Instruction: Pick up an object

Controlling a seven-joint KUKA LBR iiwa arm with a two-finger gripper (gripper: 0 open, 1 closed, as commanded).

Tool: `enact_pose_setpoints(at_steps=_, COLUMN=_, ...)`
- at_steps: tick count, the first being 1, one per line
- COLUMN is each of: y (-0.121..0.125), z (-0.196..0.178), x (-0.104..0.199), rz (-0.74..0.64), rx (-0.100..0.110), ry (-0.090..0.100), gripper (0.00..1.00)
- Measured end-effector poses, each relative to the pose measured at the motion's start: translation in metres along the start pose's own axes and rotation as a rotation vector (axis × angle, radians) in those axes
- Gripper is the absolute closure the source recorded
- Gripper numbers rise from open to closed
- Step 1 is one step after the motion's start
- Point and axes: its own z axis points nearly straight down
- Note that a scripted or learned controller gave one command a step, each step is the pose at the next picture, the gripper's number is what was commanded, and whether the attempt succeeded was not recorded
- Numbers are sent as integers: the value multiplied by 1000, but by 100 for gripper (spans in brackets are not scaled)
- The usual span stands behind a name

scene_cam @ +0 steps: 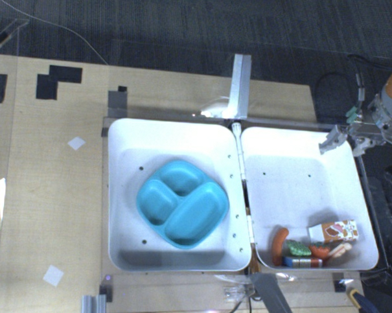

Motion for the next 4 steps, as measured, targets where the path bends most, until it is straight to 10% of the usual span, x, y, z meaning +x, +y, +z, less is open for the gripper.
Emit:
enact_pose_setpoints(at_steps=1, y=-83, z=111, x=-10, rz=10, rx=3, ry=1, gripper=0)
enact_pose_setpoints(at_steps=3, y=-125, z=147, x=74, rz=-93, rx=-13, ry=-5, gripper=0)
enact_pose_setpoints(at_steps=4, y=-122, z=135, x=74, rz=-94, rx=-21, ry=-6, gripper=100)
